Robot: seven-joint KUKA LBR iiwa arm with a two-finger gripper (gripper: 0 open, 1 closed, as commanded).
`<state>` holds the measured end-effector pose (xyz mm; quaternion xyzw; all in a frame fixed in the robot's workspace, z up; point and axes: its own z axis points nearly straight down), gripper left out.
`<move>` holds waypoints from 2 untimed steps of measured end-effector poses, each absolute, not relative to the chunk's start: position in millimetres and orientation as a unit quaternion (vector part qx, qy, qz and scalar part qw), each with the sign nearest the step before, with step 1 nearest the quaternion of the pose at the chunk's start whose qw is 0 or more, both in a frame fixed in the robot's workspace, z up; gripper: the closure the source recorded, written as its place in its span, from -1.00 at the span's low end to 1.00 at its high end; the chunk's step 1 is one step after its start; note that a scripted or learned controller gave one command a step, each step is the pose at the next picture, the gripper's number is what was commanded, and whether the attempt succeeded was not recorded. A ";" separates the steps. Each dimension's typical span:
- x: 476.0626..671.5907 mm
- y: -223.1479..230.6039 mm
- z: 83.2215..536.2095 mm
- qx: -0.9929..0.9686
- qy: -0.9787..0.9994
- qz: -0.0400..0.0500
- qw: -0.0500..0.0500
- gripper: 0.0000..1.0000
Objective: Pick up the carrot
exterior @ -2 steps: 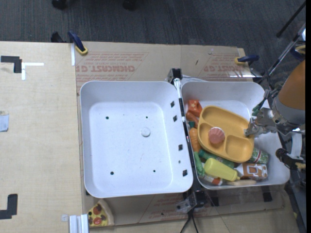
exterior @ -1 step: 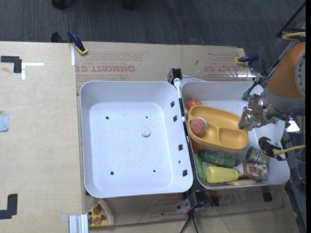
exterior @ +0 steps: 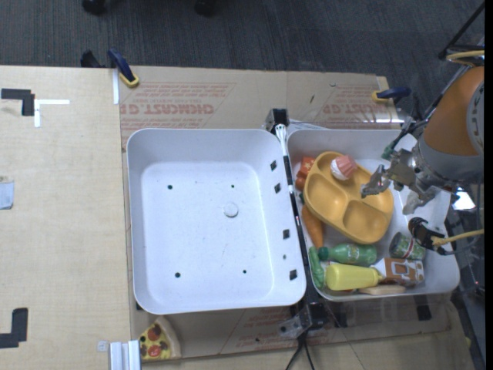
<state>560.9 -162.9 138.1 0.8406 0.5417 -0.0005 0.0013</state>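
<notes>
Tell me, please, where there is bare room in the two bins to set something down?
The left bin has its whole floor bare, bordered only by its own walls. The right bin is crowded: a yellow dish, the carrot along its left wall, and bottles and cans at the near end. The gripper hangs over the dish.

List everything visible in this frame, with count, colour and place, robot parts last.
White bins: two, side by side; left bin, right bin.
Divided plate: one, yellow, tilted in right bin.
Carrot: one, orange, partly under the plate's left edge.
Green bottle: one, lying below the plate.
Yellow bottle: one, lying along the right bin's near wall.
Can: one, dark green, right bin.
Pizza slice toy: one, bench, near left.
Gripper: one, grey, over the plate's right rim.
</notes>
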 end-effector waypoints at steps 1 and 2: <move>595.9 -199.7 91.0 0.856 0.516 0.001 -0.003 -1.00; 594.6 -201.3 99.3 0.855 0.518 -0.003 -0.003 1.00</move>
